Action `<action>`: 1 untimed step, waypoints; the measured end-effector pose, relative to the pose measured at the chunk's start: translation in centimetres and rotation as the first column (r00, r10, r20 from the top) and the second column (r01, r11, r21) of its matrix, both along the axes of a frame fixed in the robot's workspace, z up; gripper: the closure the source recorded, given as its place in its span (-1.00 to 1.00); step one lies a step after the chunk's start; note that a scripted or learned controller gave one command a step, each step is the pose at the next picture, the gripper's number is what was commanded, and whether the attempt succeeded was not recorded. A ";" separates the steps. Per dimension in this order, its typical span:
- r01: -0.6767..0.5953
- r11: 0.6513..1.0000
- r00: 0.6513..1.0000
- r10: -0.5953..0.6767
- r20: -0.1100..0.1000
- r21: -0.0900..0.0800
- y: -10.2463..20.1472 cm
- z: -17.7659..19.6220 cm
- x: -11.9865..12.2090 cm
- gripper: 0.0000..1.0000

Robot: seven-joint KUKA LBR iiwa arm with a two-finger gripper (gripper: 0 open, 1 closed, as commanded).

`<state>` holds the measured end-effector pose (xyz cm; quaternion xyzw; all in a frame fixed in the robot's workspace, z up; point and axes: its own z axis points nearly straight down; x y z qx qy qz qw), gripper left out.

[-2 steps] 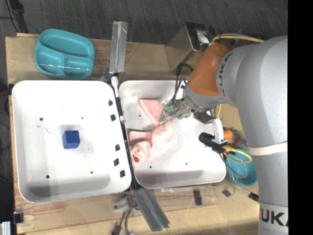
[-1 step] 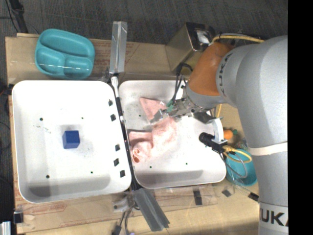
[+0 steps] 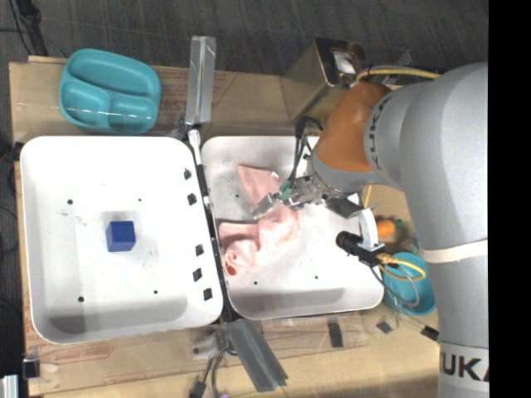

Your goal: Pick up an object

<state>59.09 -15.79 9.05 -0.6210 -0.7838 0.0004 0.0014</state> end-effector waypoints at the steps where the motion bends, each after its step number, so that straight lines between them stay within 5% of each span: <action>1: -0.004 1.000 1.000 0.004 -0.003 0.000 0.0 0.7 0.1 1.00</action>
